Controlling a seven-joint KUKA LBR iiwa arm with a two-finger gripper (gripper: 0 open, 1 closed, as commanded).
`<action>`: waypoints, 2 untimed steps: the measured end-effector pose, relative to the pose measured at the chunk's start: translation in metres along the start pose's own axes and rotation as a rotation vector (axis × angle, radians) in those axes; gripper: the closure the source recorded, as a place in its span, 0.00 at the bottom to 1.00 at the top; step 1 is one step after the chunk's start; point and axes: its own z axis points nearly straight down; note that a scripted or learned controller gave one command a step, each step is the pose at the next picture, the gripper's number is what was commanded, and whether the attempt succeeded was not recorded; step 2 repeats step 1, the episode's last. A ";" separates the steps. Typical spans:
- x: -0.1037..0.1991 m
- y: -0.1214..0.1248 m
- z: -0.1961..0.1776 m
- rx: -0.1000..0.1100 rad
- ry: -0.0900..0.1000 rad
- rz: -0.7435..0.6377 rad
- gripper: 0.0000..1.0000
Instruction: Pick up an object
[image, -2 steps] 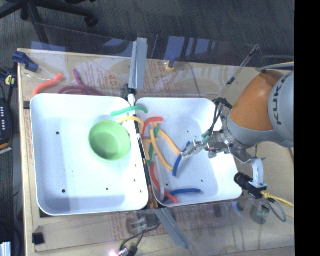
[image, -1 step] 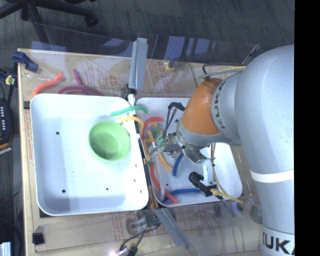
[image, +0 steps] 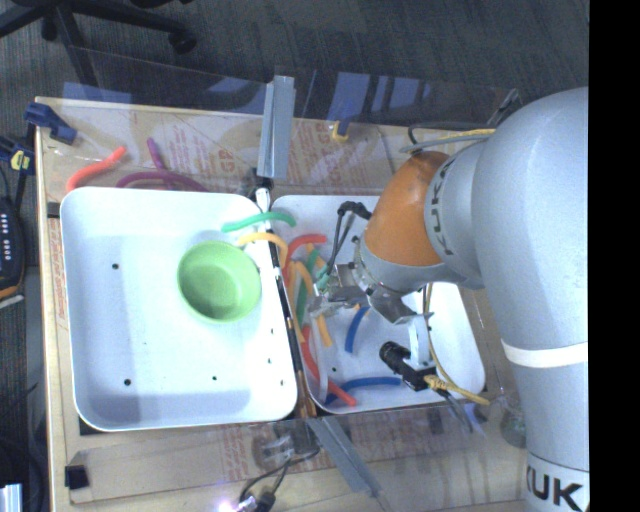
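Arm down over the right bin, green bowl sitting alone in the left one.

The grey arm (image: 520, 250) reaches in from the right, its orange band (image: 405, 215) above the wrist, and the gripper (image: 328, 295) is low over the left part of the right bin (image: 462, 350), in among a tangle of coloured strips (image: 300, 262) — orange, green, yellow, red. Blue strips (image: 372, 384) lie toward the near side of that bin. The fingers look buried in the clutter, hard to read. Over in the left bin (image: 130, 390), a green bowl (image: 219, 281) sits upright near its right wall.
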 end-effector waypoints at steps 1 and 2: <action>-0.005 0.033 -0.132 -0.006 0.003 -0.007 1.00; -0.005 0.033 -0.132 -0.006 0.003 -0.007 1.00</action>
